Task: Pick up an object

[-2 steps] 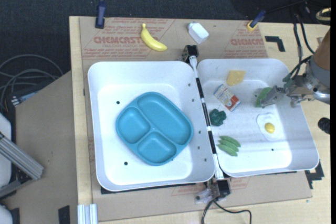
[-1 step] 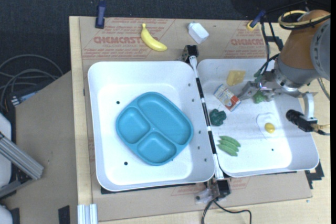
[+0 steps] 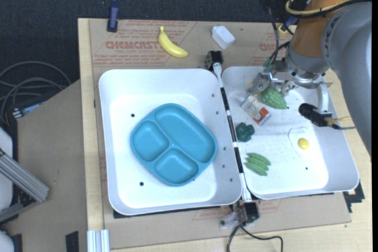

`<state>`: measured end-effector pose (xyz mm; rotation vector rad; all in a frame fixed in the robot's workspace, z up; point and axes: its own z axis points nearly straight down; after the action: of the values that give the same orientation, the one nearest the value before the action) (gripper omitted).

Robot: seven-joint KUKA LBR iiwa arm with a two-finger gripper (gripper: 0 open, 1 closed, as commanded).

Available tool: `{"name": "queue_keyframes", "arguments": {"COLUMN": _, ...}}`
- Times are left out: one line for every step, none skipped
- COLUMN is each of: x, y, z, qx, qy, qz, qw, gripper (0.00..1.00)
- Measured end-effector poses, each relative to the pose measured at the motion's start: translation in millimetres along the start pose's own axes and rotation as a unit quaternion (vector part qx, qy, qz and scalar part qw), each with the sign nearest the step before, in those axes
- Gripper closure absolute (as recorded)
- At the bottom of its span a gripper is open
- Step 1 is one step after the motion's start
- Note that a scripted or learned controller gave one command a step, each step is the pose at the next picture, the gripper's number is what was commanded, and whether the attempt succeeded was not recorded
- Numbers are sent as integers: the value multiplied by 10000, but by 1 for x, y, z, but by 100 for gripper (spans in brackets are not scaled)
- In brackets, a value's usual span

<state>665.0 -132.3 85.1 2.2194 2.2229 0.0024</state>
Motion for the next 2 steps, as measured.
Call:
{"name": "queue_keyframes", "arguments": {"x": -1, "y": 0, "z": -10, "qx": -8, "qy": -12, "qz": -3, "qw": 10000, "gripper": 100}}
{"name": "queue_keyframes", "arguments": {"x": 0, "y": 0, "z": -10, "qx": -7, "qy": -11, "qz": -4, "qw": 10000, "gripper": 0}}
